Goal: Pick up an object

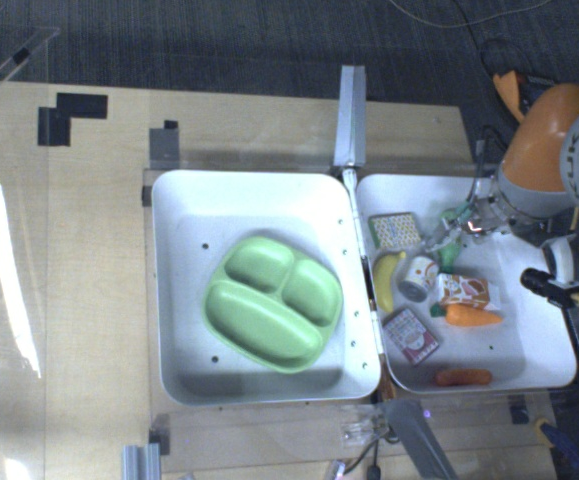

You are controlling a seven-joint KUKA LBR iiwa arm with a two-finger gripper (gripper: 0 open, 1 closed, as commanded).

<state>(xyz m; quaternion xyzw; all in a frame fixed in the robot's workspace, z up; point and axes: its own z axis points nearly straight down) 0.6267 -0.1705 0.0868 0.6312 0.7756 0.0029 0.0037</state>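
Note:
The right bin (549, 368) holds several small objects. A green-checked square pad (395, 230) lies at its back left, with a yellow banana (385, 278) and a small white can (415, 278) just in front. A small green item (450, 258) sits beside a white and red carton (463, 289). An orange carrot (473, 317), a red patterned packet (411, 334) and a brown sausage (462, 376) lie nearer the front. My gripper (456, 226) hangs over the back middle of this bin, just above the green item and right of the checked pad.
The left bin (174, 268) holds a green divided plate (273, 300). A metal rail (350, 118) runs back from the seam between the bins. The grey and orange arm (549, 153) fills the space at the right bin's back right corner.

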